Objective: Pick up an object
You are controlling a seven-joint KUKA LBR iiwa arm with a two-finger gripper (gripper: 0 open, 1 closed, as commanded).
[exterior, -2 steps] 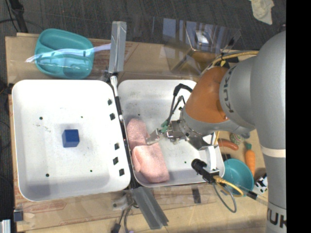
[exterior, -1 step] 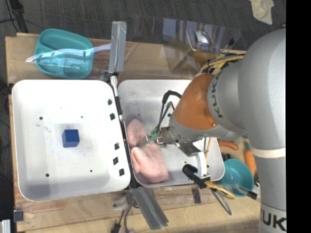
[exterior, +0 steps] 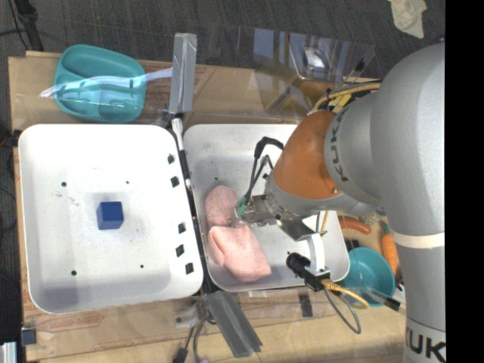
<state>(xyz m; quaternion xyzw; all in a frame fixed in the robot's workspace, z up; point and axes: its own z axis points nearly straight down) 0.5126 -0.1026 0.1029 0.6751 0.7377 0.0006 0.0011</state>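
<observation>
Hand point(exterior: 246, 212) of my arm sits low in the right bin point(exterior: 227, 138), touching the right edge of the pink soft thing point(exterior: 233, 240). I cannot tell how the hand is set; it is too small and partly hidden. That pink thing lies just left of and below it, long way running up-down, folded and squishy-looking. Far left, a blue block point(exterior: 110, 215) sits in the left bin point(exterior: 45, 150).

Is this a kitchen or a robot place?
Most likely a robot lab or test bench, not a kitchen. A big grey arm with an orange band reaches over two shallow white plastic bins, which hold practice things: a small blue cube and a soft pink cloth-like lump.
</observation>
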